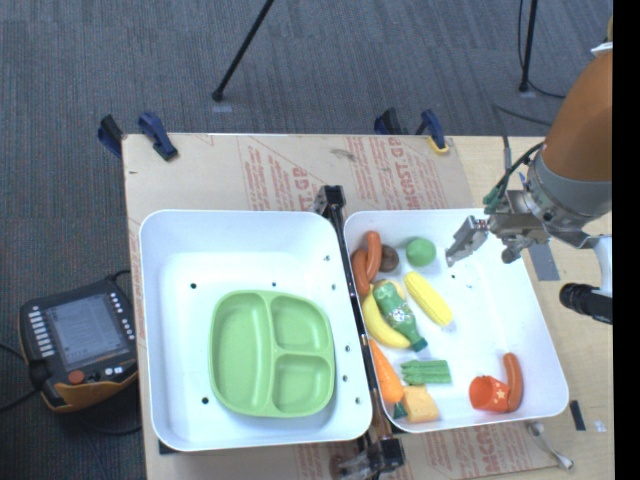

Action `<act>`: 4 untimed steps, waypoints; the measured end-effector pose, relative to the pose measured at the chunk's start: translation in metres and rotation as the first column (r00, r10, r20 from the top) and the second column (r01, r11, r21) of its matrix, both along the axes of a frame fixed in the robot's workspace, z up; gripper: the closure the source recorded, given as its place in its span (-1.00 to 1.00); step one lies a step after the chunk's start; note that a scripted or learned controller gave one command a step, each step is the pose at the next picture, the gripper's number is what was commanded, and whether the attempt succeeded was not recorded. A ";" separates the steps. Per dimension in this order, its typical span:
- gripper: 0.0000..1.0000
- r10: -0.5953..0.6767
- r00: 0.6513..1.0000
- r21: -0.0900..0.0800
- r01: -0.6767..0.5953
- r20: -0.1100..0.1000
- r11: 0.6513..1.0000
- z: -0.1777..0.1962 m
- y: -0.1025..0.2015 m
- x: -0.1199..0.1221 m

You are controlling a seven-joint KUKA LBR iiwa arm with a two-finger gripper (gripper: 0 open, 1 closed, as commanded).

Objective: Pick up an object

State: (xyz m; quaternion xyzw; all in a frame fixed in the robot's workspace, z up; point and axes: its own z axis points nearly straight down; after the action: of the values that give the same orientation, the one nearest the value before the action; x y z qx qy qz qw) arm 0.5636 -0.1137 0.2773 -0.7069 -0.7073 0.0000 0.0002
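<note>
While the claw (487, 240) hangs spread and empty-fingered over the far right part of the right bin (545, 340), toy food is seen below it: a green ball (421, 251), corn (428, 299), a banana (380, 323) touching a green bottle (400, 317), and a carrot (387, 368). A green divided plate (271, 352) is held in the left bin (170, 258).

Big orange band on the arm (592, 108), grey wrist section below it, then a metal gripper (488, 245) with 2 slim fingers and dark cabling.
</note>
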 end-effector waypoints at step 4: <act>-1.00 0.346 0.938 -0.002 -0.346 0.000 0.938 -0.189 0.024 -0.008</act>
State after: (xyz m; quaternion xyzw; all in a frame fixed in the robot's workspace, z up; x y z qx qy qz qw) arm 0.5554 -0.0896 0.0882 -0.5717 -0.8205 0.0004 -0.0005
